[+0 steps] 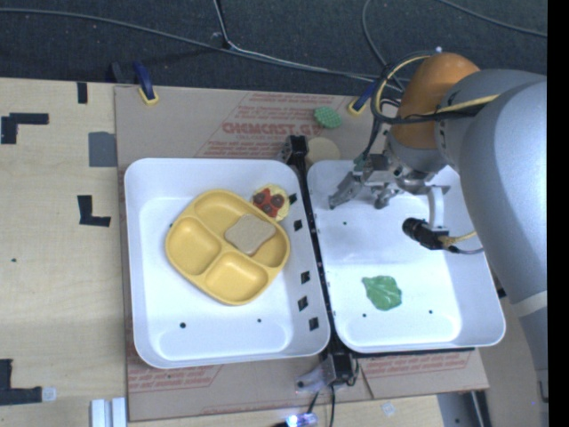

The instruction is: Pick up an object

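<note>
A grey arm reaches in from the right of the frame, its gripper (360,191) poised over the upper part of the right bin (476,327); whether the jaws stand wide or narrow cannot be told. The likeliest target, a green leafy piece (382,292), lies flat in that bin's lower middle, well apart from the gripper. It looks light, soft and thin, best pinched at its crumpled centre. The left bin (142,265) holds a yellow divided tray (209,247) bearing a tan slice (249,232) and a small red item (269,202); nothing crowds the leaf.

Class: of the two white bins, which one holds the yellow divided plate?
The left bin, away from the arm; the right bin holds a green leaf instead.
</note>
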